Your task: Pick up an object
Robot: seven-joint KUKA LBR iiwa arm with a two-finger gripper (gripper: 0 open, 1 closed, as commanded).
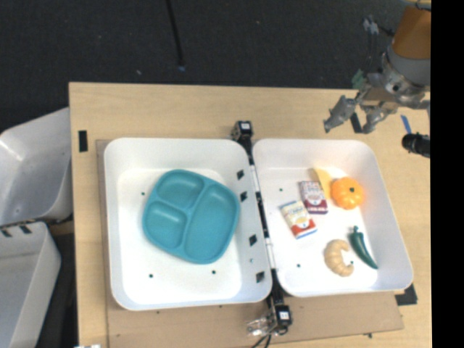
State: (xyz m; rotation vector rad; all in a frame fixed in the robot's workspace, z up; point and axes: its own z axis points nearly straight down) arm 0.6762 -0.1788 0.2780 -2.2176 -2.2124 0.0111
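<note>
Gripper [346, 119] with fingers spread, holding nothing, above bench beyond right bin's [386, 174] far edge, two small red-and-white cartons [305, 208] mid-bin, print unreadable, orange pumpkin [346, 193] beside them, teal divided plate [191, 215] in left bin [123, 223].

The right bin [384, 194] is offering open white floor along its 6 to 9 o'clock side and its 12 o'clock strip. Crowding its middle, the two small cartons [305, 207], the yellow wedge [320, 177] and the orange pumpkin [346, 193] are sitting close together; toward 5 o'clock the green pepper [362, 248] is lying just beside the tan pastry [338, 257]. In the left bin [116, 216], the teal divided plate [191, 215] is taking up the centre, leaving a free band all round. The gripper [351, 114] is hanging over bare bench beyond the right bin's 12 o'clock rim.
</note>
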